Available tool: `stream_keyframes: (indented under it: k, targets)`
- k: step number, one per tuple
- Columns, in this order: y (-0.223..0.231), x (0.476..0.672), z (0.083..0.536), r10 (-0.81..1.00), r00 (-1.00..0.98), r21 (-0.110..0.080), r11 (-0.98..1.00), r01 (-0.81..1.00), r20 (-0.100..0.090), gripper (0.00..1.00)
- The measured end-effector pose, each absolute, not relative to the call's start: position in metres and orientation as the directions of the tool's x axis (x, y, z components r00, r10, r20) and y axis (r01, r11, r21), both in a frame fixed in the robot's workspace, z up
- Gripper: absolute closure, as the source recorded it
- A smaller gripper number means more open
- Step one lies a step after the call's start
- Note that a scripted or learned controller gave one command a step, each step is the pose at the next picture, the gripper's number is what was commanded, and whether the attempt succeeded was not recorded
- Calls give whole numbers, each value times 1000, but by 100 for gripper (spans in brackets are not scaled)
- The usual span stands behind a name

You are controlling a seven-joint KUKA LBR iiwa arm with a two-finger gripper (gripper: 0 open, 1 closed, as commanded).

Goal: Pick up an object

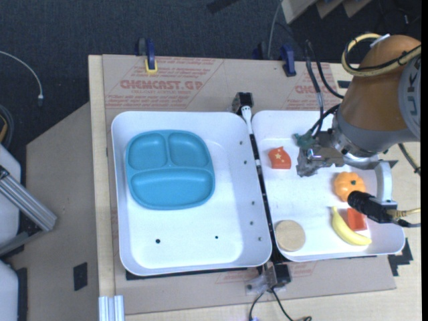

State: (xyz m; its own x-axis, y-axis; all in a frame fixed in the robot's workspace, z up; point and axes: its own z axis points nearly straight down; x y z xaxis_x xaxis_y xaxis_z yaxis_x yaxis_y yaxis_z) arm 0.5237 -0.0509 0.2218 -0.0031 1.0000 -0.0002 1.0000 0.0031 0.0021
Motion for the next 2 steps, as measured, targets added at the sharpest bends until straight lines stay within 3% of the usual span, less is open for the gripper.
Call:
stream_keyframes:
  k: [1,2]
  targets:
    - [2,541,218,1000,-4,1,4,1000,0,100]
    - [62,546,227,1000,-4,1,4,1000,1,100]
